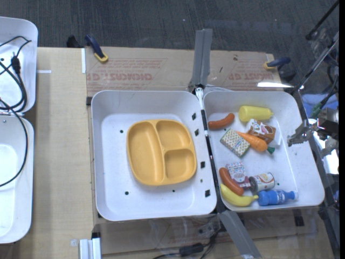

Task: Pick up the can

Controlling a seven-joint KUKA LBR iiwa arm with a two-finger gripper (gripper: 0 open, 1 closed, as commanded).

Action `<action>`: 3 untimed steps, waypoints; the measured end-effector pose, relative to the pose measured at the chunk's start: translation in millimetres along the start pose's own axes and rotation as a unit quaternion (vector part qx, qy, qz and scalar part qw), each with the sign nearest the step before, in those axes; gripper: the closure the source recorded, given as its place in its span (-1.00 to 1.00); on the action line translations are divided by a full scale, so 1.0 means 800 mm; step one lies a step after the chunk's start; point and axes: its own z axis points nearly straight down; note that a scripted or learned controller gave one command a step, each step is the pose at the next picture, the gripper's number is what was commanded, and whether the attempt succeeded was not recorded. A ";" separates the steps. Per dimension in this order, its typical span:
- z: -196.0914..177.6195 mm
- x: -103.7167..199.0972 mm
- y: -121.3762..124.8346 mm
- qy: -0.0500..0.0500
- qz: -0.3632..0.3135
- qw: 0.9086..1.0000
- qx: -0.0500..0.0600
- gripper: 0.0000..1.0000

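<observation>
The can [262, 182] is small, with a red, white and brown label. It lies on its side near the front of the right bin [299, 169], between a red sausage [232, 181] and a blue bottle [276, 197]. A yellow banana [237, 197] rests just in front of it. My gripper [299, 135] appears as a grey metal shape at the right bin's right rim, above and to the right of the can and well apart from it. Nothing is seen held in it.
Also in the right bin are a yellow cylinder [255, 113], a second sausage [221, 121], a carrot [253, 140], a patterned box [234, 142] and small red-white packets. In the left bin [108, 161] lies a yellow divided plate [160, 151]. A grey post [202, 58] stands behind the bins.
</observation>
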 end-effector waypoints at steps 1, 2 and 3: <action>0.197 0.002 0.028 0.001 0.083 0.997 0.003 -1.00; 0.231 -0.008 0.000 0.001 0.157 0.988 0.002 -1.00; 0.234 -0.023 0.053 0.008 0.203 0.979 0.012 -1.00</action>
